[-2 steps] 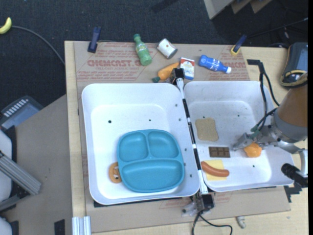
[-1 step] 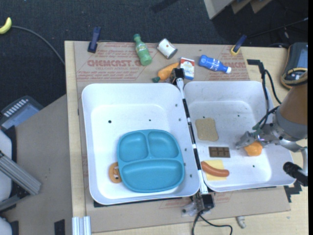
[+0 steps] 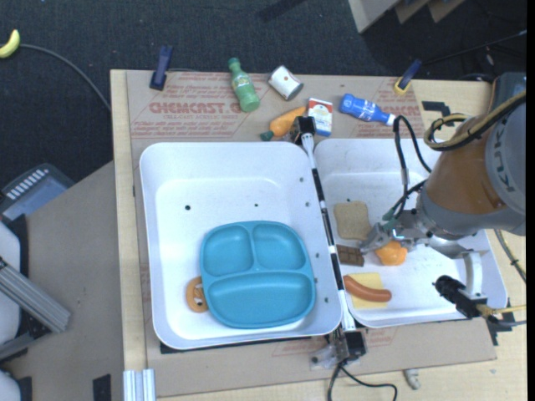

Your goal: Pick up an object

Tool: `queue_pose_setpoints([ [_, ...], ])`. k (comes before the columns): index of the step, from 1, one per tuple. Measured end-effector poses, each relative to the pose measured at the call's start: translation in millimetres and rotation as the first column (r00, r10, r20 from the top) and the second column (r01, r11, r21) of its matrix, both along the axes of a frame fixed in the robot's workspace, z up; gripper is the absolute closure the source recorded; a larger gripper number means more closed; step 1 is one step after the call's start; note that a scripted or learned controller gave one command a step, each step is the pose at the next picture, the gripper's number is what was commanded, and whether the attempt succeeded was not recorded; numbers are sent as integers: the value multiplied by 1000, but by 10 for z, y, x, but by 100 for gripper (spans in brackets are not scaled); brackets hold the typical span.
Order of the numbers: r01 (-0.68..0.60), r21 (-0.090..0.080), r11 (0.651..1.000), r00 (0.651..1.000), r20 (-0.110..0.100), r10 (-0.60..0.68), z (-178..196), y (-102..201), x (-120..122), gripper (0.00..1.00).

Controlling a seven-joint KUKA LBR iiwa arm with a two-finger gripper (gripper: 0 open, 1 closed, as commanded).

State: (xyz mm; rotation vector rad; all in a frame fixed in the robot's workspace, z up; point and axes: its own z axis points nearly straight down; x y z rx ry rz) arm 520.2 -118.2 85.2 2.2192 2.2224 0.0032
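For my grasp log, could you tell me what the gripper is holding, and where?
It cannot be told: the gripper sits low against the orange item.

Two shallow white bins [image 3: 167, 174] are borne side by side by the tan wooden bench [image 3: 125, 224]; a green plastic bottle [image 3: 243, 86] and a blue plastic bottle [image 3: 365, 109] are laid behind them.

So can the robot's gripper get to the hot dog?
Probably yes. The hot dog lies uncovered in the right bin, just below the gripper, with the orange ball beside the path, not across it.
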Motion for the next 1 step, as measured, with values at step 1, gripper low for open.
queue_pose_setpoints([
  [1,-1,0,1000,1000,0,1,1000,742,418,100],
])
